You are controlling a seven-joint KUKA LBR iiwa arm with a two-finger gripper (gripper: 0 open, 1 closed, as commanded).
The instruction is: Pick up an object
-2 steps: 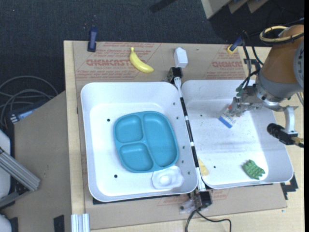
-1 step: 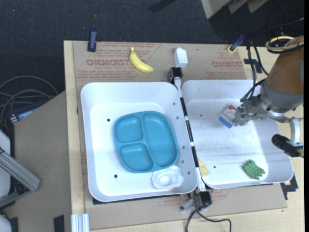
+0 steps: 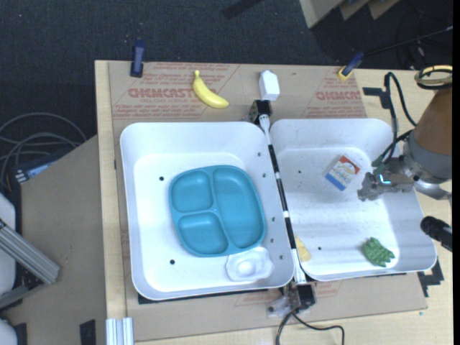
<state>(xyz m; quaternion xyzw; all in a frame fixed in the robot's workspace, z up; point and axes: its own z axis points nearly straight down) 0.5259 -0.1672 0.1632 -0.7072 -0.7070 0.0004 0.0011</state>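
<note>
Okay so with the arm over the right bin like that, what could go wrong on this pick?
The end effector sits close beside the small packet, which lies flat; a slightly offset descent could nudge it aside rather than take it.

It is also near the right bin wall, so a sideways move might clip the rim.

The green toy lies in the near corner, where the walls may hinder a grasp.
</note>
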